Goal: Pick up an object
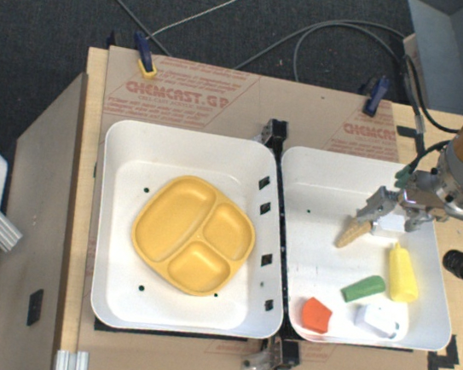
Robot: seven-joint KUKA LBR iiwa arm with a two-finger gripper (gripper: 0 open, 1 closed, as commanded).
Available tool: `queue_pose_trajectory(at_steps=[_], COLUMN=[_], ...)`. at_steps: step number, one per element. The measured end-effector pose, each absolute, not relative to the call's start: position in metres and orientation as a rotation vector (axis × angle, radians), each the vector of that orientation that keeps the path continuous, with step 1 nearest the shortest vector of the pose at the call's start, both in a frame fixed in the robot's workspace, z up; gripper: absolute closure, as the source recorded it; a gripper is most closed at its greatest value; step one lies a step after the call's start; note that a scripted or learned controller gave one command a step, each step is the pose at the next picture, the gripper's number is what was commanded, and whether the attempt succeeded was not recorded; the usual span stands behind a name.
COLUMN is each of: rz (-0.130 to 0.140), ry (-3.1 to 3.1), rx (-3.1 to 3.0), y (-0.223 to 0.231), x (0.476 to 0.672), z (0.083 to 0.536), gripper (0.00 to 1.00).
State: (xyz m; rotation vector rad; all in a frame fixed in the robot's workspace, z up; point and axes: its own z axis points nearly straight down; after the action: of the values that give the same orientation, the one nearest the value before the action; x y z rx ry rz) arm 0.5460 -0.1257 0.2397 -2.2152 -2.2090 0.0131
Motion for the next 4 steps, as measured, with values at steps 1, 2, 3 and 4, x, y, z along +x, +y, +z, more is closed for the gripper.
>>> queue_pose_trajectory(at_steps=[1,2,3,4], rz=[0.000,0.005,0.005,0.005], ry=[-2.221,-2.216,-2.216,-2.216], rx=[-2.219,-2.216,-2.216,-2.216], y=[-0.125,-0.123,-0.117,-0.116], x=[0.549,0.552,0.545,0.544], z=[0.247,0.184,0.138,0.085], gripper=[0.00,0.00,0.00,0.00])
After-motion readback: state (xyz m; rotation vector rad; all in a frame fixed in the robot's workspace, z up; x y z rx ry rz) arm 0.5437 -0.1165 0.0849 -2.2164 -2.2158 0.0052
